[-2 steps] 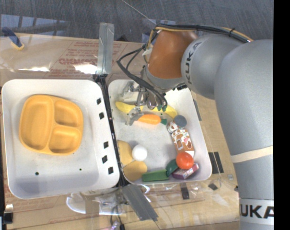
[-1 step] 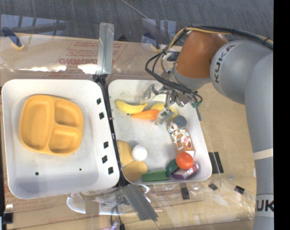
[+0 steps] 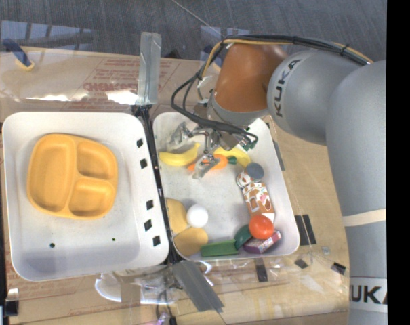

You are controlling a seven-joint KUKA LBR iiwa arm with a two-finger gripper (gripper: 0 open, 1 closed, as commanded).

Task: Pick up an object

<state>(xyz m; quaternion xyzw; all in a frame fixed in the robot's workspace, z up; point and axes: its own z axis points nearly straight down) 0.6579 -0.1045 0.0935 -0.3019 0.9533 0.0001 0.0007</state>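
Arm: I am seeing the grey arm [image 3: 340,107] reaching in from the right, its orange band [image 3: 242,76] sitting over the far end of the right bin [image 3: 286,208]
End effector: the end effector [image 3: 206,156] is hanging low over the far part of the right bin; its metal fingers [image 3: 203,166] are pointing down beside the banana, and I am seeing nothing lying between them, though how wide they are standing I cannot tell
Banana: the yellow banana [image 3: 181,157] is lying in the right bin near the far left corner, just left of the fingers
Orange piece: a small orange item [image 3: 221,160] is lying just right of the fingers, with a yellow piece [image 3: 240,155] next to it
Round grey item: a dark round thing [image 3: 255,171] is sitting near the right wall
Patterned packet: a red and white packet [image 3: 257,196] is lying lengthwise below it
Near end of right bin: a red ball [image 3: 261,227], a green item [image 3: 221,248], a purple item [image 3: 265,244], a white ball [image 3: 197,216] and a tan piece [image 3: 191,237] are crowding together
Left bin: the left bin [image 3: 28,256] is holding a yellow divided tray [image 3: 72,175]
Surface: both bins are resting side by side on the cardboard-covered surface [image 3: 62,73]
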